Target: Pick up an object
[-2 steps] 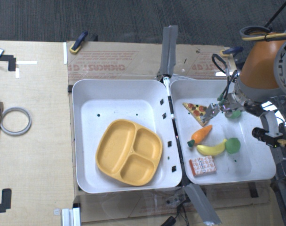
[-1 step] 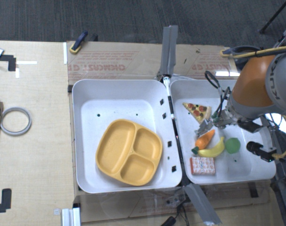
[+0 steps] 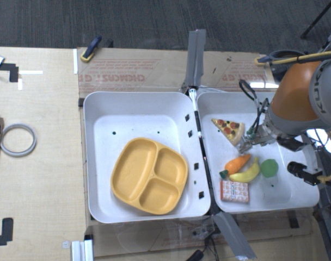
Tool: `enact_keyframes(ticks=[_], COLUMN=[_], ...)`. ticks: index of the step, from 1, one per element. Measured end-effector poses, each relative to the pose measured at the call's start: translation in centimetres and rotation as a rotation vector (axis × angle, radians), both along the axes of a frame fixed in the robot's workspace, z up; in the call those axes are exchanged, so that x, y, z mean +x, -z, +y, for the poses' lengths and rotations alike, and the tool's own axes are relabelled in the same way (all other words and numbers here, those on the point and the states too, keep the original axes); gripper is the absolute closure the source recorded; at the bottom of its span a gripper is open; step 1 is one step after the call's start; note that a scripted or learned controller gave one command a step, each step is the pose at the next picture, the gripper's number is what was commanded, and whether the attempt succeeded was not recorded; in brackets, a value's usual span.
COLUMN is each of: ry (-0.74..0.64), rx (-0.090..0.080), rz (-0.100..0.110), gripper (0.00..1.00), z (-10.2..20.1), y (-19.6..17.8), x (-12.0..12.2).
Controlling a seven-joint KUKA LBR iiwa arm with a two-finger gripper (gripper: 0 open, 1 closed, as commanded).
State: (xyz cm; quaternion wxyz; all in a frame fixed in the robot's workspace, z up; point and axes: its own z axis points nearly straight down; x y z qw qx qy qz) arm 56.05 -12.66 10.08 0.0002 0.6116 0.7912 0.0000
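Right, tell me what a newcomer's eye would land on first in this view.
First the big yellow divided plate, alone in the left bin. Next the bright toy food clustered in the right bin: a pizza slice, a carrot, a banana, a green ball and a small red packet. Above them the arm's gripper hangs between pizza slice and carrot.
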Motion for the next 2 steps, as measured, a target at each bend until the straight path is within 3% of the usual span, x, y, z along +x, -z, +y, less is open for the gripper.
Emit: enact_keyframes(ticks=[1, 2], ry=[-0.001, 0.31], rx=[0.0, -0.001], rz=[0.0, 0.0], gripper=[0.0, 0.0], z=[0.0, -5.2], y=[0.0, 0.9], x=[0.0, 1.3])
